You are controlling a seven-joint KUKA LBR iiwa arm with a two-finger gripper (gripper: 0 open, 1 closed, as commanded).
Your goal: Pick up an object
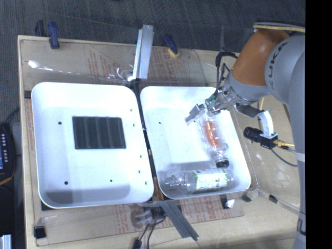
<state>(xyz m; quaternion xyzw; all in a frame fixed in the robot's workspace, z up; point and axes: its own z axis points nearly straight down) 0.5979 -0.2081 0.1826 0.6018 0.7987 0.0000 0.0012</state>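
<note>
Lying on the floor of the right bin (171, 134) is a clear bottle with orange contents (213, 135), stretched lengthwise from the far right part of the bin down toward its near right corner, its dark cap (222, 164) pointing at the near side. The gripper (198, 113) is sitting right at the bottle's far end, over its upper left shoulder, and it is looking close to touching, though contact is too fine to call from this angle; whether those fingers are parted or pinched together, I cannot tell, and nothing is showing between them. Just below the cap, a second clear bottle with a white label (199, 181) is lying crosswise along the near wall of the same bin, close to the first bottle but seemingly not touching it. The orange bottle is running near the bin's right wall, so there is little room on that side, while the left half of the bin floor is lying bare and wide. The grey arm (270, 66) with its orange band is reaching in over the far right corner. Across the divider, the left bin (52, 154) is carrying a dark ribbed rectangular panel (98, 132) on its floor, well apart from the action
</note>
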